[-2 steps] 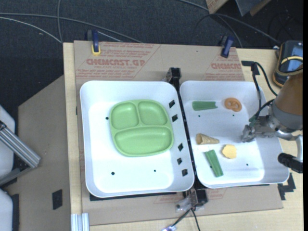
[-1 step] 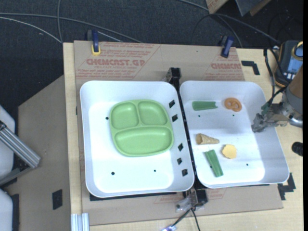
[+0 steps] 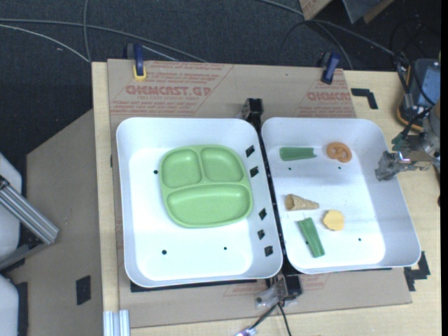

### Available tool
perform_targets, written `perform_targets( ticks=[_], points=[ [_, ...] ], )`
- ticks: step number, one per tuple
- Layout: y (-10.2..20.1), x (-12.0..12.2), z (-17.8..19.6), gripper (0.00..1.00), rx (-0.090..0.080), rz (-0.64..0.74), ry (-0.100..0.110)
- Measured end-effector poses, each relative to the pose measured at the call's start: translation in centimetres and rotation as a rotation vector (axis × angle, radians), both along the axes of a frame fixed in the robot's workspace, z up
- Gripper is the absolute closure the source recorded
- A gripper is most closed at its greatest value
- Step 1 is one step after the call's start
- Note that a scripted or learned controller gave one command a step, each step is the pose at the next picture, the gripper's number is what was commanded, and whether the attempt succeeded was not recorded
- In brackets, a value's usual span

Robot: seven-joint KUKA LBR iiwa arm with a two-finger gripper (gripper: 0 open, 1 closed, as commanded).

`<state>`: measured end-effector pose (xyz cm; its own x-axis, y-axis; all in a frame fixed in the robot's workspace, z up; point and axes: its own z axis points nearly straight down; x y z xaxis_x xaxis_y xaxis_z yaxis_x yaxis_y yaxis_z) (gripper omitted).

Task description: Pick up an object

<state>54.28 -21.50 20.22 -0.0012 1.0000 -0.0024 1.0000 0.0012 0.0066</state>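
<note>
Robotics lab: clamped board (image 3: 231, 89), loose cables (image 3: 91, 19), aluminium framing (image 3: 24, 212), dark carpet.

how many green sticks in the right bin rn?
2. One green stick lies level near the far left part of the right bin, left of the orange piece. The other green stick lies at a slant near the front, beside the yellow piece. None looks hidden.

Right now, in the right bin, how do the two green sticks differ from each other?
The upper green stick lies almost level across the picture, near the bin's far side; the lower green stick lies at a slant, near the bin's near side. The upper one lies beside the orange round piece; the lower one lies beside the yellow piece. Both are flat-lying, dark green and similar in length.
</note>
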Motion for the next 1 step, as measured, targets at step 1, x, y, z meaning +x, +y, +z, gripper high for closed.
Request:
perform_targets(
  ticks=[1],
  points=[
    [-0.03,0.13,3.95,1.0,0.0,0.0,0.001]
  ],
)
